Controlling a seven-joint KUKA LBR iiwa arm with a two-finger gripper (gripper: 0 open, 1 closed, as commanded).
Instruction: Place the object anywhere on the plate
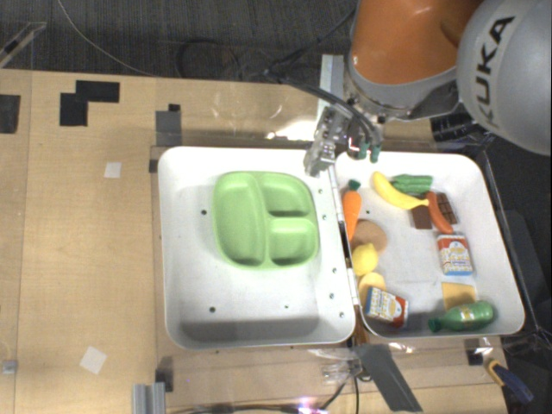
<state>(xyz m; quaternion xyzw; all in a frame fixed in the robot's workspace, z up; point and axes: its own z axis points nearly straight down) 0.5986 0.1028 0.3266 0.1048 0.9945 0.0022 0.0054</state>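
Arm [448, 33] hangs over the bins' far edge, green plate [264, 217] in left bin [185, 300] bare, so nothing placed yet. Carrot [351, 210], banana [392, 191] and other toy food sit in right bin [496, 231]; gripper [332, 149] carries nothing visible, can't tell if open or closed.

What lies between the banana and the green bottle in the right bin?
In the camera view, between the banana and the green bottle lie a small carton and, below it, a yellow slice.
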